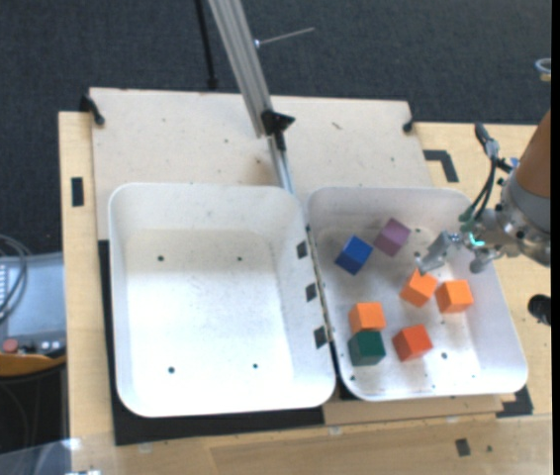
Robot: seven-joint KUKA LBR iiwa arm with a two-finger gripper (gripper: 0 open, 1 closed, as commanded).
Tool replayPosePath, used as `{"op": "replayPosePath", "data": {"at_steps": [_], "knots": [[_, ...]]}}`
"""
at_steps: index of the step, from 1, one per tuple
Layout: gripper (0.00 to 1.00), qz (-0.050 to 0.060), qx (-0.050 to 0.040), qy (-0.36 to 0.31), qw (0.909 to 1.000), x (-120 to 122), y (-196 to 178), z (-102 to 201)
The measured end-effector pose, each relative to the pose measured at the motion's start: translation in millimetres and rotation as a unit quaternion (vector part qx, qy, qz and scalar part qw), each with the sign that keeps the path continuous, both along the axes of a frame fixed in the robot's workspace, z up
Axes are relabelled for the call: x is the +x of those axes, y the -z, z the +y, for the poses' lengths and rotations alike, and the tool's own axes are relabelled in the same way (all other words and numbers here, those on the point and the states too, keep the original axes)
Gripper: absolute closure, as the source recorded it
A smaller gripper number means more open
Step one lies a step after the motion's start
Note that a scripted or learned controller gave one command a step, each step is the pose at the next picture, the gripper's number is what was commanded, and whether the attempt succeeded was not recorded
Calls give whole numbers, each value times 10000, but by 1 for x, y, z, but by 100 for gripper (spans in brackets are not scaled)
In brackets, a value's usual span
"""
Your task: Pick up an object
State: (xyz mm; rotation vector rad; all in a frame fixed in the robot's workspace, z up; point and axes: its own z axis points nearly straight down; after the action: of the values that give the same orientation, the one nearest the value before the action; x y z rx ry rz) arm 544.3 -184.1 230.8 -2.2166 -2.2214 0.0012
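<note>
The right bin point(498, 349) holds several small blocks: a blue one point(354, 255), a purple one point(393, 236), a dark green one point(366, 347), and orange ones at the centre point(420, 289), right point(454, 296), lower left point(367, 317) and lower middle point(413, 342). My gripper point(456, 254) reaches in from the right and hovers just above the two upper orange blocks. Its fingers are spread, open, with nothing between them.
The left bin point(127, 265) lies beside the right one, their rims touching at the middle. A slanted metal pole point(245, 62) rises from the back of the bench. A grey device with cables point(13, 310) sits off the bench's left side.
</note>
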Motion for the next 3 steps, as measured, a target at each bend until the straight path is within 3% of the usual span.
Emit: {"op": "replayPosePath", "data": {"at_steps": [1,3], "knots": [[0,-22,-5,0,10000,1,-2,0],[0,-22,-2,14,10000,6,101,-6]]}}
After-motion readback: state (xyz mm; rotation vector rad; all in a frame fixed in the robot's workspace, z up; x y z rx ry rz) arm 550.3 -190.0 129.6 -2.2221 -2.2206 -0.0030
